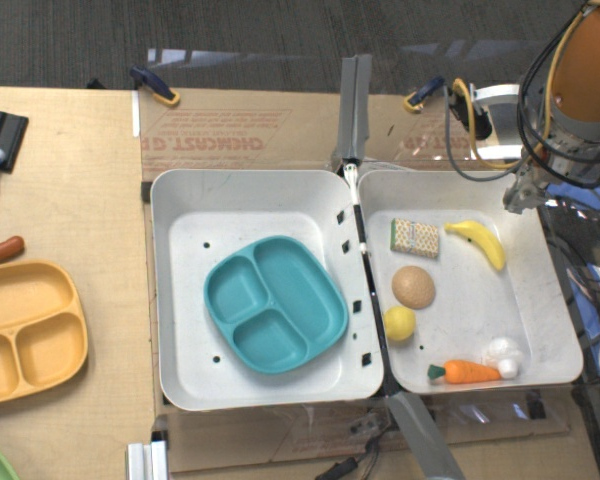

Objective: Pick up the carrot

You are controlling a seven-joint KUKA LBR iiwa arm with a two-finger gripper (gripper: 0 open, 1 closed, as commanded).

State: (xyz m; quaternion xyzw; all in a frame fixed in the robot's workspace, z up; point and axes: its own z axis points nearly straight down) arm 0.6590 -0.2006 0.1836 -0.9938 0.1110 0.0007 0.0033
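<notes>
Right bin (550, 298), used as landmark. Carrot (468, 372): lies along its front wall, green end toward the left bin (180, 268), touching a small white lump (502, 355). Lemon (400, 323), brown egg (413, 286), patterned block (416, 237) and banana (479, 241): farther back inside it. Hand (522, 194): hangs over its back right corner; whether spread or pressed together, cannot tell. Teal divided plate (275, 303): in the left bin beside it.
</notes>
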